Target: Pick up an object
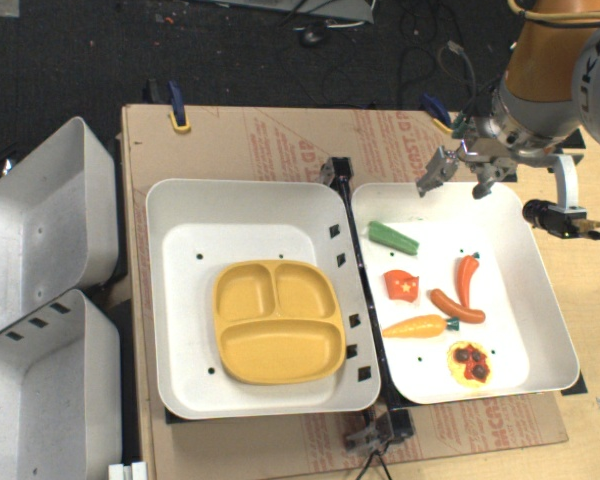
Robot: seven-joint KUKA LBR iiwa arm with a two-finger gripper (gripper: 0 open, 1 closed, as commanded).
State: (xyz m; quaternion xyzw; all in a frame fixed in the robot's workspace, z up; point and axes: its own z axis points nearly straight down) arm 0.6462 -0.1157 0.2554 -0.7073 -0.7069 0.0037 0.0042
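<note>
Now, on your left you see the left bin (170,268) holding a yellow divided plate (278,321) at its middle. Crossing the divider, the right bin (540,298) carries a green cucumber (393,237), a red pepper piece (402,285), an orange carrot (414,328), a sausage (456,306), a red chili (466,276) and a small pizza (470,362). Your gripper (458,181) hangs over that bin's far rim, fingers spread, pinching nothing. The cucumber lies nearest, just below and left of it, with clear space between them.
</note>
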